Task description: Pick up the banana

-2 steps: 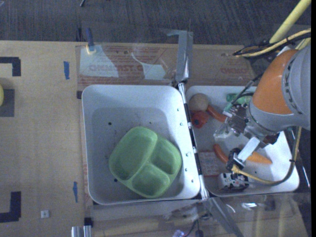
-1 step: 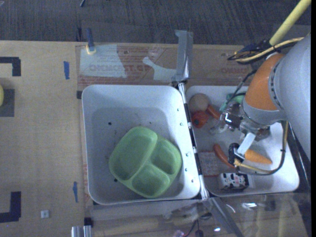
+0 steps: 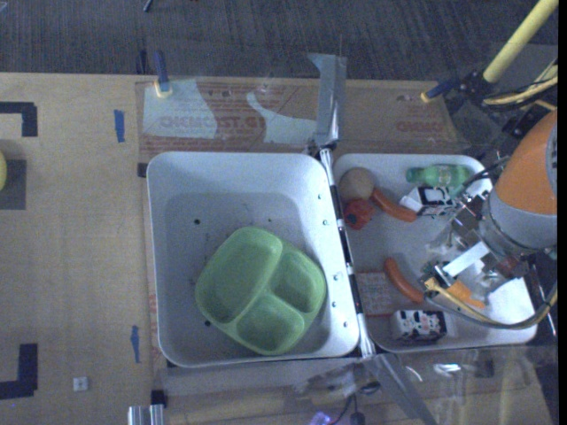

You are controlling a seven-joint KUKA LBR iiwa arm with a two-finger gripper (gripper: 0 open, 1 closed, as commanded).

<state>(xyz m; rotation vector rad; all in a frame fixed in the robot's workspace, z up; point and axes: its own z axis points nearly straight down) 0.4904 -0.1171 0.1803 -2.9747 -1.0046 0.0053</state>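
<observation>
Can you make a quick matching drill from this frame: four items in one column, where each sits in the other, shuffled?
Items:
1. green divided plate
2. green bottle
3. black-and-white carton
4. tan ball

Places:
A. near edge of the right bin, by its front wall
B. far left corner of the right bin
C. middle of the left bin
D. far edge of the right bin, lying on its side near the arm

Pairs: 1-C, 2-D, 3-A, 4-B
</observation>
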